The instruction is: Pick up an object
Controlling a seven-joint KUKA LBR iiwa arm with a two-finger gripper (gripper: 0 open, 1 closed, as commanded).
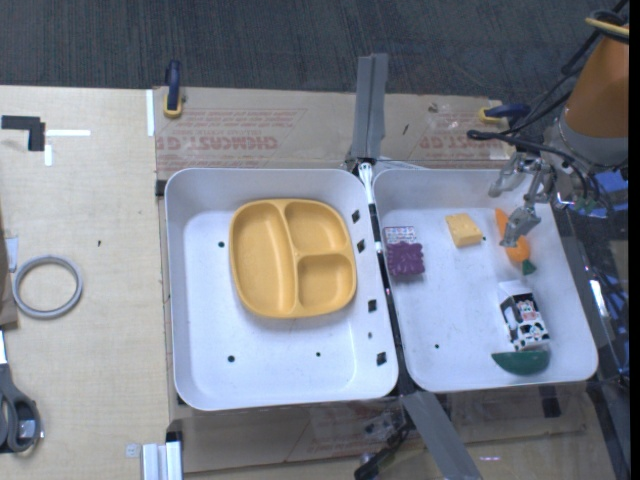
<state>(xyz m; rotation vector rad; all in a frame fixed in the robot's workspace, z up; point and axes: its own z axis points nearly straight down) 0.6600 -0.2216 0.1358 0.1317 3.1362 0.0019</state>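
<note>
The right bin holds several small objects. A purple block lies near its left wall under a small white card. A yellow cube sits in the upper middle. An orange piece with a green tip lies near the right wall. My gripper hangs right over the top of that orange piece, hiding part of it. A black-and-white patterned item and a dark green piece lie at the lower right.
The left bin holds a yellow divided plate. A grey divider bar stands between the bins at the back. On the wooden bench to the left lie a grey tape ring and scissors.
</note>
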